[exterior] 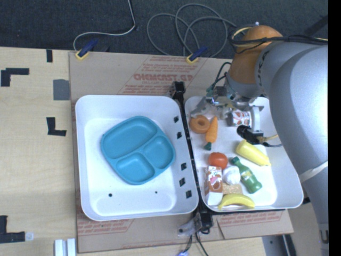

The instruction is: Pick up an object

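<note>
My arm comes in from the right with the wrist low over the far end of the right bin [294, 195]; the gripper [230, 104] sits at that bin's top edge, near the divider between the two bins. From this angle the wrist body and cabling hide the tip, so I cannot tell its opening or whether anything is in it. Nothing visibly hangs from it or has lifted off the bin floor, so I judge the pick not yet made: approach or descent stage at best, with grasp and lift both left to do. Candidates all lie in the right bin: a toy donut [200, 124] touching a carrot [212, 129] just below the gripper, a small red-and-white can [241, 116] partly under the wrist, a yellow lemon-like piece [252, 153], a tomato [218, 159], a green bottle [247, 176], a printed carton [214, 178], and a banana [237, 200] at the near edge. The donut, carrot and can are nearest, so one of those is the likely target. The left bin [85, 159] holds a blue divided plate [137, 149], well apart from the tool.
</note>
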Controlling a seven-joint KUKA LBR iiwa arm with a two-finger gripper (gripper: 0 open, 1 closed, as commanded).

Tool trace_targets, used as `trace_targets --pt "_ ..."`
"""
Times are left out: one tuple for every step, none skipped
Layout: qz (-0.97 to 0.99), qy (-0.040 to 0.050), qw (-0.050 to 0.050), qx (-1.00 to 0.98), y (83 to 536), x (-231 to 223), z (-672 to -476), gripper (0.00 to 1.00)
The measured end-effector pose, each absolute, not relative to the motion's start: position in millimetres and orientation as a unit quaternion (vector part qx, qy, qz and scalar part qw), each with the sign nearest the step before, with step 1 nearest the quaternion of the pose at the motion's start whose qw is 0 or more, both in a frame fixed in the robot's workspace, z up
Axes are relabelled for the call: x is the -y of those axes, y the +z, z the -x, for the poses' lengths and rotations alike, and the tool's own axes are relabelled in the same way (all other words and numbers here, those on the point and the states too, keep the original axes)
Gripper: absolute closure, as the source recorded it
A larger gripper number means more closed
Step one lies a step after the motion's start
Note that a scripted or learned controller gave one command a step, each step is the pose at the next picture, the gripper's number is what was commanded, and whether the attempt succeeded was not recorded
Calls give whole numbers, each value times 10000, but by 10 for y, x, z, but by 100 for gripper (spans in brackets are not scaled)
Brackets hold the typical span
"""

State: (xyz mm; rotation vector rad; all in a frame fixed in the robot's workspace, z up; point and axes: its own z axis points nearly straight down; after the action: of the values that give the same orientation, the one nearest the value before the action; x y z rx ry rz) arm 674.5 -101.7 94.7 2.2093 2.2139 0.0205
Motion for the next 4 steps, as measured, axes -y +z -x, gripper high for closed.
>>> trace_targets --pt "-7062 80 68 -7079 951 1057 -6751 0" --pt "-7057 104 86 -7084 1065 1040 -6769 100" --pt "-7056 99 83 -7085 1061 1040 -6766 0" --pt "-7067 -1 10 -7075 858 972 -6418 0"
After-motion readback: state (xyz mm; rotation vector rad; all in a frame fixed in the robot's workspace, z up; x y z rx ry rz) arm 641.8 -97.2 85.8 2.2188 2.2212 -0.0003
